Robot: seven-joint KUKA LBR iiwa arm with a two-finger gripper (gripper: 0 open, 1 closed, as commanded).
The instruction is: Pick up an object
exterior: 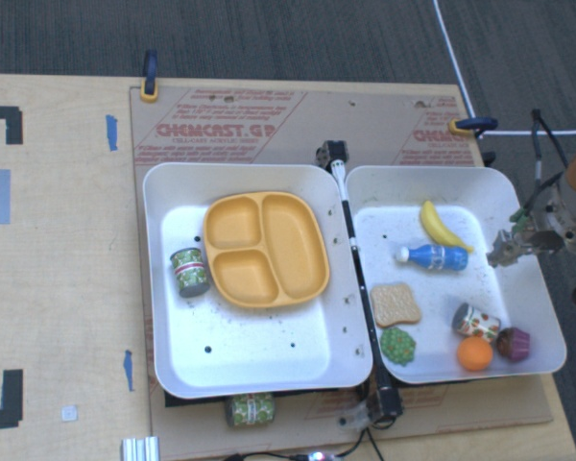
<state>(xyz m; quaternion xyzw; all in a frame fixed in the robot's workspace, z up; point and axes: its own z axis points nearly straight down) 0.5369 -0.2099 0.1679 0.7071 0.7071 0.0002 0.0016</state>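
Note:
The right bin (518,209) holds a yellow banana (440,225), a blue bottle (436,256) lying on its side, a slice of toast (396,303), a green broccoli piece (399,345), a small printed can (475,322), an orange (474,353) and a purple item (515,343). My gripper (509,248) hangs at the right bin's right rim, right of the blue bottle and apart from it. Nothing shows between its tips.
The left bin (173,353) holds a yellow divided plate (265,248) and a green-labelled can (188,271). Another can (251,409) lies on the board below the left bin. Clamps (150,75) hold the board's far corners. A white cable (451,36) runs above the right bin.

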